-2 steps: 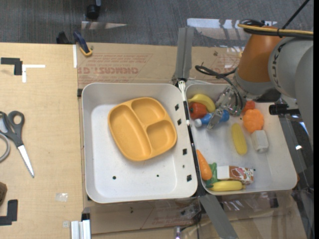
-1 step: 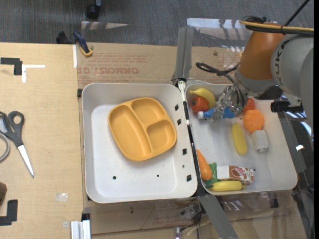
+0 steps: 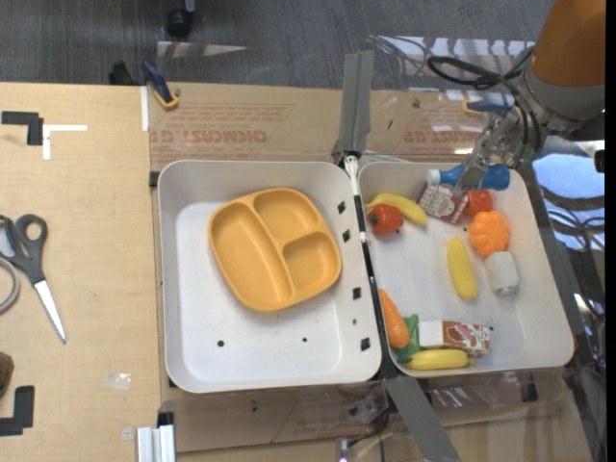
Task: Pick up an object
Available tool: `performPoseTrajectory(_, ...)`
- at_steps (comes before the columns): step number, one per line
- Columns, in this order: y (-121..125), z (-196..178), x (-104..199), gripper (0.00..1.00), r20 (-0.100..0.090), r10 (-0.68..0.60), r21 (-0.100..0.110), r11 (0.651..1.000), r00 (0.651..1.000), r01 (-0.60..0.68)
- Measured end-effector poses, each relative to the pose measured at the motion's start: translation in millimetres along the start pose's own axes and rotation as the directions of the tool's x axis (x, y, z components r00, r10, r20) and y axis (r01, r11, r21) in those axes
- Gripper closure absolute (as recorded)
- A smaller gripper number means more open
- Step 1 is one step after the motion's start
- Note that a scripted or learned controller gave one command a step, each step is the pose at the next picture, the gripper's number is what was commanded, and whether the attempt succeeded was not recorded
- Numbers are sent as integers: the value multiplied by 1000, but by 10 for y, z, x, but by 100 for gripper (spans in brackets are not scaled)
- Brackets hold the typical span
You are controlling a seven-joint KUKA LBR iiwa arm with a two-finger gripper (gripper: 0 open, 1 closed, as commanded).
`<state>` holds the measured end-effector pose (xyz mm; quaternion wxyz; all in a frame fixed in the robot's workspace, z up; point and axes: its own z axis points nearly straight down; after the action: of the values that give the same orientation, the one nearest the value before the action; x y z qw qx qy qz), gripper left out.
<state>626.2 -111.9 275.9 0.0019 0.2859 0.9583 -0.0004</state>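
Scissors (image 3: pixel 34 268) are lying on the surface (image 3: pixel 77 219), away from the work. Over the right bin's (image 3: pixel 539 354) far corner, the pincer (image 3: pixel 478 169) is hovering at the blue bottle (image 3: pixel 472 176); whether it is spread I cannot tell. Reaching seems underway; next it needs lowering squarely before pinching.

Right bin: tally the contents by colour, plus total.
Yellow: 3, banana, corn, banana
Orange: 2, pumpkin, carrot
Red: 2, tomato, item
Blue: 1, bottle
White: 1, block
Printed cartons: 2
Total: 11
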Motion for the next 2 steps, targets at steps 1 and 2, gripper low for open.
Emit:
performPoseTrajectory(1,177,-178,-168,100,0,74,0,997,997,-74)
performPoseTrajectory(2,186,-272,-176,100,4,71,0,998,997,-71)
